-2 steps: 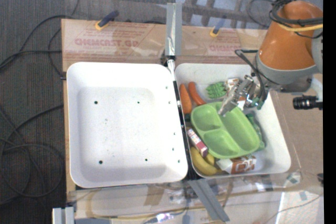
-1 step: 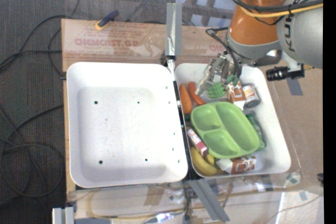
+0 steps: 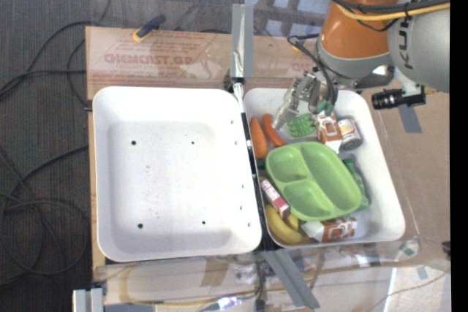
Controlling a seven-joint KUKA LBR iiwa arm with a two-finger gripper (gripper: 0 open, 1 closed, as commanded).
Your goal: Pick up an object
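My gripper (image 3: 296, 112) hangs over the far end of the right bin (image 3: 389, 186), its fingers pointing down toward a small green leafy item (image 3: 300, 126). Nothing is visibly held between the fingers. Beside it lie two orange carrots (image 3: 258, 138) along the bin's left wall. A green divided plate (image 3: 314, 180) fills the bin's middle. An orange and white carton (image 3: 333, 129) and a small can (image 3: 349, 135) sit just right of the gripper. A yellow banana (image 3: 283, 226), a pink and white box (image 3: 275, 197) and another carton (image 3: 336, 230) lie at the near end.
The left bin (image 3: 172, 172) stands beside the right one, with a metal bar (image 3: 238, 47) at the divide behind them. A cardboard sheet (image 3: 161, 58) lies under the bins. Cables run over the grey floor at left.
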